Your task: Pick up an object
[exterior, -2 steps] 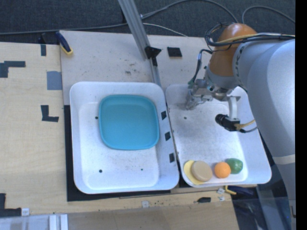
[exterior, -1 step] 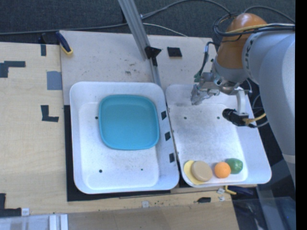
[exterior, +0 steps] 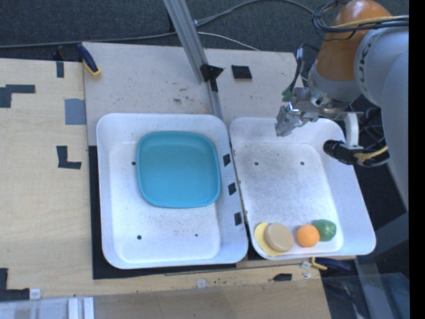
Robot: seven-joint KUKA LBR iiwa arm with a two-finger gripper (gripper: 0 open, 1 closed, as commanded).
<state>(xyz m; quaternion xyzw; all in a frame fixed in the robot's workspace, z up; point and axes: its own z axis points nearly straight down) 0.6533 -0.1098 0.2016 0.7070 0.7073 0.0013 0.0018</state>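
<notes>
Camera view: orange ball (exterior: 307, 236) far from pincer (exterior: 287, 126).

Left bin (exterior: 109, 178): you have one plate (exterior: 178, 169) lying in it, toward the rear. Right bin (exterior: 345, 185): you find three items in a row along its front edge, disc (exterior: 277, 237) leftmost, ball (exterior: 307, 236) between, lump (exterior: 325, 229) rightmost, each touching the next.

A robotics lab: taped plywood bench (exterior: 40, 178), loose black cables (exterior: 252, 8) behind it, grey aluminium camera pole (exterior: 189, 32).

text: none legible | labels: none | brands: none | numbers: none | signs: none
</notes>
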